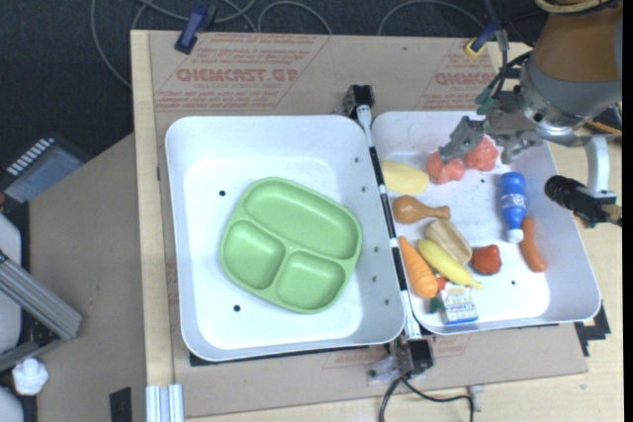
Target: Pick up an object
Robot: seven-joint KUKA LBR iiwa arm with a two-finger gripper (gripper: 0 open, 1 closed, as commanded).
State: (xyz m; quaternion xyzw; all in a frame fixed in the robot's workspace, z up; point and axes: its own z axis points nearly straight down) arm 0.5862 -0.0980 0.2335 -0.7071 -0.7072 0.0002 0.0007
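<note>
Gripper hovers low over the red lumpy toy at the right bin's far end; fingers look spread, nothing between them. Risk: pads straddle the toy off-centre and shove it toward the yellow lemon beside it.

Two white bins are seen on the bench. One green divided plate is counted in the left bin, and about ten toy foods in the right.
</note>
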